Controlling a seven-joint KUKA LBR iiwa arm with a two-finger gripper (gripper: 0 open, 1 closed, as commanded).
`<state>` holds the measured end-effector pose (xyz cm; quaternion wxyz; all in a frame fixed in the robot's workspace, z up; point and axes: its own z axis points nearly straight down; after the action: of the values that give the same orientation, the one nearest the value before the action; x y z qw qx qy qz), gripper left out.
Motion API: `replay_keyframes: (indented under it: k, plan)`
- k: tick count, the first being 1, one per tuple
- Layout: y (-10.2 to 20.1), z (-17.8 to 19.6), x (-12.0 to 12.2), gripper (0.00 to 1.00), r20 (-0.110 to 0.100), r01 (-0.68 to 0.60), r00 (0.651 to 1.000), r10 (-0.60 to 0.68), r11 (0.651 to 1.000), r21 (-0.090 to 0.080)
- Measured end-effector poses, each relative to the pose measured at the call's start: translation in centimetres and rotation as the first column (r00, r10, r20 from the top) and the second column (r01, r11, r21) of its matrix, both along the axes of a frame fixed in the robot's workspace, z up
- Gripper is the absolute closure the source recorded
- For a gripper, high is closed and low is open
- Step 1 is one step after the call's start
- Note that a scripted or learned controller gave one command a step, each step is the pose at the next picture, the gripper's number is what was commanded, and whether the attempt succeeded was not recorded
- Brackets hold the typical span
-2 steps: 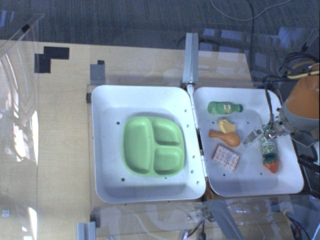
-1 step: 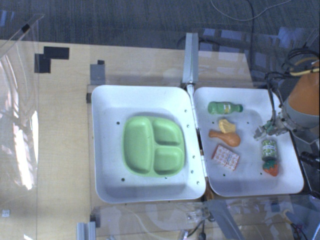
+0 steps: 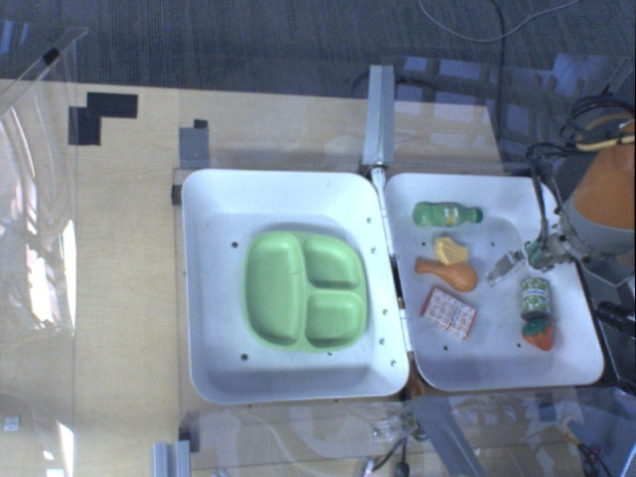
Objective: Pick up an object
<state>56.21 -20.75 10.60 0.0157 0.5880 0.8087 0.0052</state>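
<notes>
The right bin (image 3: pixel 494 354) holds several small items. A green bottle (image 3: pixel 447 214) lies at its far side. Below it are a yellow piece (image 3: pixel 451 250), a brown drumstick (image 3: pixel 449 273) and a flat patterned packet (image 3: pixel 448 312). A green-and-white jar (image 3: pixel 535 297) lies toward the right wall, with a red-orange fruit (image 3: pixel 540 335) just in front of it. My gripper (image 3: pixel 507 264) hangs low over the bin's middle, between the drumstick and the jar, with nothing visibly held. The arm's orange band (image 3: pixel 601 192) is at the right edge.
The left bin (image 3: pixel 214 266) holds a green divided plate (image 3: pixel 303 288). A metal divider bar (image 3: pixel 379 117) runs between the bins at the back. Cables (image 3: pixel 556 152) lie near the arm, and a clear panel (image 3: pixel 35 217) stands at the left.
</notes>
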Motion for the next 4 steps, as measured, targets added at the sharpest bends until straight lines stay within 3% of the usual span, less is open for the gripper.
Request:
replay_keyframes:
  k: [1, 2, 3, 4]
  plan:
    - [0.1, -1.6, -3.9, 0.00, -0.017, 0.057, 0.998, -0.057, 0.998, 0.007]
    - [2.1, -1.7, 1.6, 0.00, -0.018, 0.032, 0.999, -0.032, 0.999, 0.008]
    - [11.0, -1.3, -0.4, 0.00, -0.026, 0.014, 1.000, -0.014, 1.000, 0.010]
    - [10.9, -1.7, 6.7, 0.00, -0.020, 0.130, 0.991, -0.130, 0.991, 0.010]
